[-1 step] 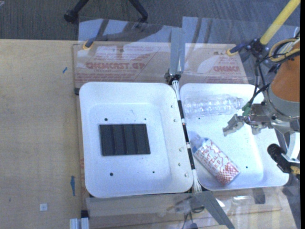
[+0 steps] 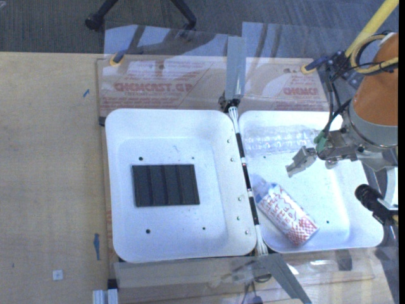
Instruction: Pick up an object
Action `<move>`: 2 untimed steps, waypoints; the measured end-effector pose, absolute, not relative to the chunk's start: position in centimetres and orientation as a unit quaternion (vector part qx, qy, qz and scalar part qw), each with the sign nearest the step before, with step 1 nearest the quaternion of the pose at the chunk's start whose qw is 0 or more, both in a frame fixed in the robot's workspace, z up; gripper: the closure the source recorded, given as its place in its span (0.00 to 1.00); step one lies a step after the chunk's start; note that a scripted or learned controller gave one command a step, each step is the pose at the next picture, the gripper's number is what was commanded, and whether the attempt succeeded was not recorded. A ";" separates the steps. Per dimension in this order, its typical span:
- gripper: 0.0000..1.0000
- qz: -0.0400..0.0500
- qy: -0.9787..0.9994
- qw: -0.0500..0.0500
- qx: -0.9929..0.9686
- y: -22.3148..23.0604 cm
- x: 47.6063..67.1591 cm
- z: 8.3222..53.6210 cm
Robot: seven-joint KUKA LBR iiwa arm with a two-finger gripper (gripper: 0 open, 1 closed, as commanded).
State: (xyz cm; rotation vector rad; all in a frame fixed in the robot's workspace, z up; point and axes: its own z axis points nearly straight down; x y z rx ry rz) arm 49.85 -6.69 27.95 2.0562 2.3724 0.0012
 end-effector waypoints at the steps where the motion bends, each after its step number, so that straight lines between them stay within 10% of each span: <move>1: 0.00 0.000 0.788 0.000 0.616 -8.1 47.9 18.4; 2: 0.00 0.001 0.812 0.003 0.584 -10.5 48.1 10.6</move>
